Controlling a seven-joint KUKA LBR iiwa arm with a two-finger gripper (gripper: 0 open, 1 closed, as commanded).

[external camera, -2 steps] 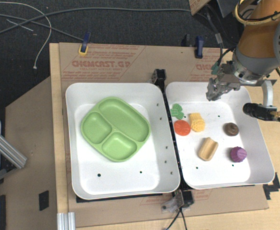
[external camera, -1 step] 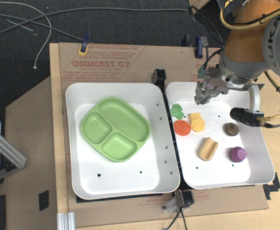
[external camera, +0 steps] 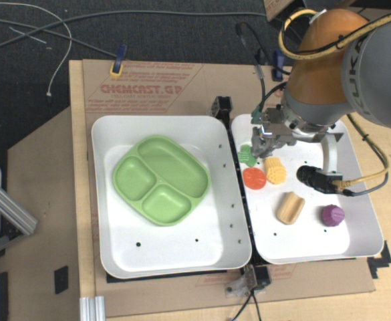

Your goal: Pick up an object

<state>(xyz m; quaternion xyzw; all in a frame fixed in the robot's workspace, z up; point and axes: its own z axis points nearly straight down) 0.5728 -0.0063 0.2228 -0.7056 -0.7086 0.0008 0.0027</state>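
Cardboard covers the surface [external camera: 81,199] and carries two shallow white bins side by side, a layout that seems meant to keep pick and place areas apart. The left bin [external camera: 121,243] holds a green divided plate [external camera: 160,179], lying flat near its middle with bare white floor around it. The right bin [external camera: 315,243] holds the small items: a tan cylinder [external camera: 290,207] on its side, a yellow corn piece [external camera: 274,170], an orange-red round piece [external camera: 253,178], a purple piece [external camera: 332,215] and a green piece [external camera: 246,156] hard against the bin's inner wall. The arm's end effector [external camera: 270,138] hangs over the corn and the green piece; whether it is spread or closed I cannot tell. The corn and orange piece sit almost touching near the dividing rim, so room there looks tight, while the tan cylinder and purple piece lie more in the open and would likely be easier grasps.
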